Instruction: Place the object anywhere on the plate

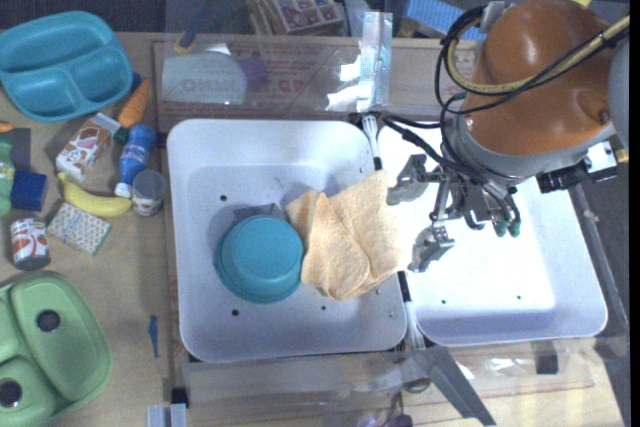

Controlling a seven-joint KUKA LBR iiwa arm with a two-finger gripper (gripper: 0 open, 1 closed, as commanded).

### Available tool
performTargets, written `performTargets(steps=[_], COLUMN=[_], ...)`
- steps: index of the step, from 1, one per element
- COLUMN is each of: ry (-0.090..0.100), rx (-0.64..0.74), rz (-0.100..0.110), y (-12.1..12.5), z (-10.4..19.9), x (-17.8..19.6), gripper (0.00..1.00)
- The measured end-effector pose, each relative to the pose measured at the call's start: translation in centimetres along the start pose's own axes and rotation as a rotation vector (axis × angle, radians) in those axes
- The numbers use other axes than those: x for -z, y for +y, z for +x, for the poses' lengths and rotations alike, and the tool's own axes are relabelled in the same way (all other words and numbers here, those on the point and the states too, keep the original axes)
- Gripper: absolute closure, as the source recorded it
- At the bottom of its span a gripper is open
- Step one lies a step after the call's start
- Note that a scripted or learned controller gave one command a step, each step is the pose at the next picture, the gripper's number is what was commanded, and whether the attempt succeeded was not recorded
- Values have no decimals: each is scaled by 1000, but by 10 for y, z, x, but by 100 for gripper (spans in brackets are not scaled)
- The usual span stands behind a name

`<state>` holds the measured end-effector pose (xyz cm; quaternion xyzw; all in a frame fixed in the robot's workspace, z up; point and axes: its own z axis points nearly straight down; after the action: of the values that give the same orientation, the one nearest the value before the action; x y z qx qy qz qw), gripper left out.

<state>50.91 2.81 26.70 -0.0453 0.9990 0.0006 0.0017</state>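
The gripper (428, 215) hangs over the border between the two white bins, below the big orange band (535, 65) of the arm. Its metal fingers (430, 250) point down and to the left, and they stand apart from each other; nothing is seen between them, so the gripper is released. The lower fingertip is just beside the right edge of a yellow cloth (345, 235), but I cannot tell if it touches it.

The yellow cloth lies crumpled in the left bin (200, 155), in its right half, and its upper right corner reaches up to the wall shared with the right bin (570, 315). Touching the left side of the cloth is a round teal bowl-like plate (260, 258), which rests on the floor of the left bin, near the middle. The cloth lies beside this plate, not on it, with only its left edge meeting the rim.

On the worktop (130, 255) to the left of the bins there are several other things: a teal divided tray (65, 63) in the far corner, a banana (92, 197), a small carton (84, 147), a blue bottle (135, 155), a small can (148, 191) and a green moulded tray (45, 350) at the near left edge.
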Motion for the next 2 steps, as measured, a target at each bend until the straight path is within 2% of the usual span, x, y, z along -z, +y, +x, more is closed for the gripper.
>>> performTargets(steps=[1, 2], ry=[-7, -18], rx=[242, 237], rz=[1, 2], y=[-41, -42], z=[18, 16], x=[62, 74], gripper=[0, 100])
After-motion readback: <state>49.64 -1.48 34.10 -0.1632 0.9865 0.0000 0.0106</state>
